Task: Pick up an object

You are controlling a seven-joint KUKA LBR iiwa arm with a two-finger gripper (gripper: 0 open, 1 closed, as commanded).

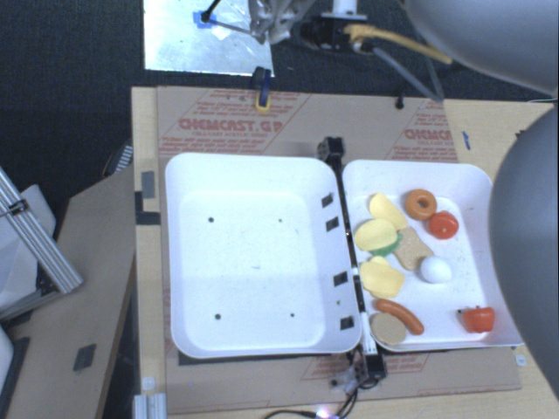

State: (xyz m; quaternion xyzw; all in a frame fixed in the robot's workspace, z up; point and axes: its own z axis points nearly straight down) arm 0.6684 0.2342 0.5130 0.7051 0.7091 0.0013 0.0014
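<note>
The right bin [472,178] holds several toy foods. Among them are a brown doughnut [421,203], a red tomato [444,225], a white egg [435,270] and a tan biscuit [410,249]. Three yellow pieces [376,235] lie along the bin's left side. At the front are a sausage [401,316], a brown disc [389,329] and a red piece [477,319]. My gripper [272,17] is high up at the top of the view, beyond the bench's far edge and far from the food. Nothing is seen in it.
The left bin [179,260] sits beside the right one, joined by a black hinge strip [342,243]. The arm's grey body [524,251] blocks the right edge and covers part of the right bin. A metal plate [188,24] lies behind the bench.
</note>
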